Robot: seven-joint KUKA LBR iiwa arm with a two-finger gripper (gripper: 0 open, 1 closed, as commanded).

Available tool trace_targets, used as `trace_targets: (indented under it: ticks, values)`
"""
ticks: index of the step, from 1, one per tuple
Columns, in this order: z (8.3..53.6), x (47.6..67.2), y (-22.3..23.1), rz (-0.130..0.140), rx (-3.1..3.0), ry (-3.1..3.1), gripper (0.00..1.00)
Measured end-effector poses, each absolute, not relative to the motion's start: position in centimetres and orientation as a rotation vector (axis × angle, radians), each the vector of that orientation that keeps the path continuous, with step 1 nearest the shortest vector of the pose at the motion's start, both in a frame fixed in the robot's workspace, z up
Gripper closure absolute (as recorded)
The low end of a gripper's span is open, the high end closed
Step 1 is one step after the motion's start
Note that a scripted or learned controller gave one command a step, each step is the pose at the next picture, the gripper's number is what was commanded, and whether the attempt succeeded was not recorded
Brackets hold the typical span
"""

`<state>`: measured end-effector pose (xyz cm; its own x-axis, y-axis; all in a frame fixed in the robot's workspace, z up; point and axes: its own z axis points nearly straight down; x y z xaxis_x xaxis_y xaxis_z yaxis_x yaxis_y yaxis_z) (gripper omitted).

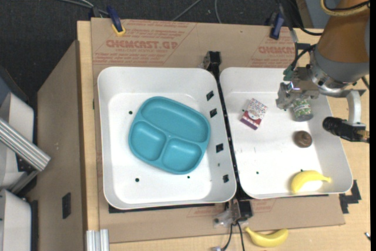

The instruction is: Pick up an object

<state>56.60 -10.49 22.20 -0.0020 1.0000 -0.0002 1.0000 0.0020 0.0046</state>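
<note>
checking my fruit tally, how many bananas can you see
2. One banana lies in the near right corner of the right bin. A second banana lies outside the bins on the bench's front edge. Nothing suggests more, though the arm hides some of the bin.

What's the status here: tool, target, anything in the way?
Tool low over right bin, near its far edge. Green-white object right beside it, grasp unconfirmed. Packet, brown ball, banana lie apart.

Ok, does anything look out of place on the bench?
Yes. A banana lies on the cardboard outside the bins, below the right bin's front edge, while the other banana sits inside it. The teal divided plate rests askew in the left bin.
</note>
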Motion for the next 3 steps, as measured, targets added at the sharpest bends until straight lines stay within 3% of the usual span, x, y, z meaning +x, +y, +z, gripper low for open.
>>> trace_targets:
  ticks: [3]
  values:
    - [21.1,58.1,4.5,0.002,2.216,2.229,1.0]
